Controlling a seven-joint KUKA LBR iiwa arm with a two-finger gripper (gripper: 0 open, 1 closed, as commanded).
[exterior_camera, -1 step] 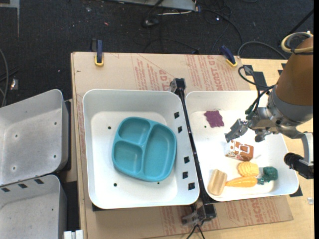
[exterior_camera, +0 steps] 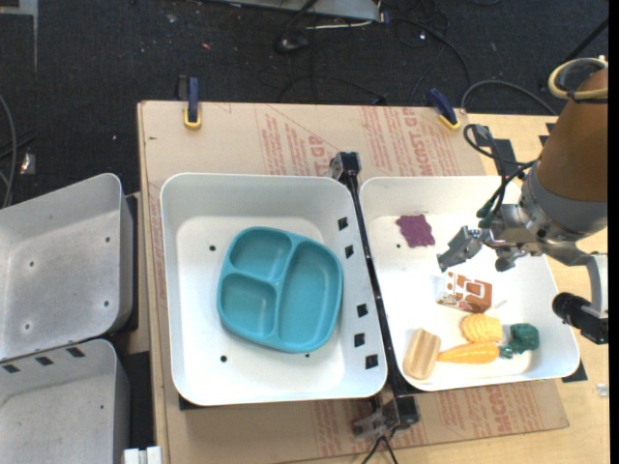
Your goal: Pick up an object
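In the right bin [exterior_camera: 561,288], my gripper [exterior_camera: 481,253] hovers open with nothing between its fingers. Just below it lies a small white and brown carton [exterior_camera: 466,293]. A purple piece [exterior_camera: 416,229] sits to the upper left of the gripper. Near the bin's front edge are a tan cylinder [exterior_camera: 422,353], a yellow ridged piece [exterior_camera: 481,329], an orange piece [exterior_camera: 468,354] and a green piece [exterior_camera: 523,337]. The grey and orange arm [exterior_camera: 575,162] comes in from the right.
The left bin [exterior_camera: 184,288] holds a teal divided plate [exterior_camera: 281,289]. A black divider [exterior_camera: 368,278] runs between the two bins. White bin lids [exterior_camera: 58,259] lie off the bench at the left. Cables hang near the arm.
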